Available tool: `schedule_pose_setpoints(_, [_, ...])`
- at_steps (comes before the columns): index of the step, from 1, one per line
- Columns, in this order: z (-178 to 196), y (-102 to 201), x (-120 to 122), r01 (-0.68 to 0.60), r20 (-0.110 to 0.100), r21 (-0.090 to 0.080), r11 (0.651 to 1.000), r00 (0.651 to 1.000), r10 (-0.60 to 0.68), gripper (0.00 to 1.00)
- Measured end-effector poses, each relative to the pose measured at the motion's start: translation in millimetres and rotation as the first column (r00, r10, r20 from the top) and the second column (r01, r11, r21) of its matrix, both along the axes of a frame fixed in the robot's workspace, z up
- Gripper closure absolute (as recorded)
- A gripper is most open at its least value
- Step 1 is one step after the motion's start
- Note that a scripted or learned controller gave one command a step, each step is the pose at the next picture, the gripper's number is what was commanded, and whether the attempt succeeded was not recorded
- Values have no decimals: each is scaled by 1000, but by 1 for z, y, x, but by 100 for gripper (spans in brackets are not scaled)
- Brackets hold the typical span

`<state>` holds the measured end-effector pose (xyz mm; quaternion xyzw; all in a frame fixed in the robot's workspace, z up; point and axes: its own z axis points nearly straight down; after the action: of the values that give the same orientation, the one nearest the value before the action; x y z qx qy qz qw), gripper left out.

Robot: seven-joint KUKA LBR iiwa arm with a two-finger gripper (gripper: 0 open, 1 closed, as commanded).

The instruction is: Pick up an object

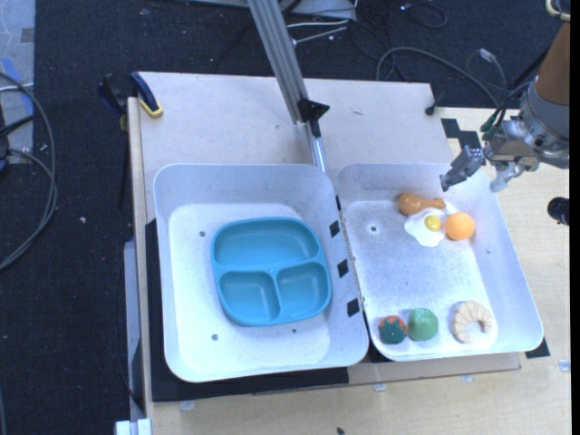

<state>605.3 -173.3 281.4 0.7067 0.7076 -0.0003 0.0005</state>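
Note:
My gripper [478, 175] hangs above the far right corner of the right bin [399, 270], its two fingers spread open with nothing between them. Just below and left of it lie a brown drumstick [419, 203], a fried egg [428, 227] and an orange ball [459, 227], close together. Along the near edge of the same bin sit a red-and-green strawberry [391, 329], a green ball [422, 323] and a tan croissant-like pastry [473, 321].
The left bin [181, 243] holds a blue divided plate [270, 270]. A slanted metal pole [285, 53] rises from the bench behind the bins. Black clips line the seam between the bins. Cables lie on the dark floor.

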Motion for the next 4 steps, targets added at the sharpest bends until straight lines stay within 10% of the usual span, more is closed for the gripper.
schedule_pose_setpoints(3, [-166, 6, 4, 2, -4, 1, 1000, 1000, -2, 0])
schedule_pose_setpoints(4, [-153, 6, 5, 1, 2, 0, 1000, 1000, -1, 100])
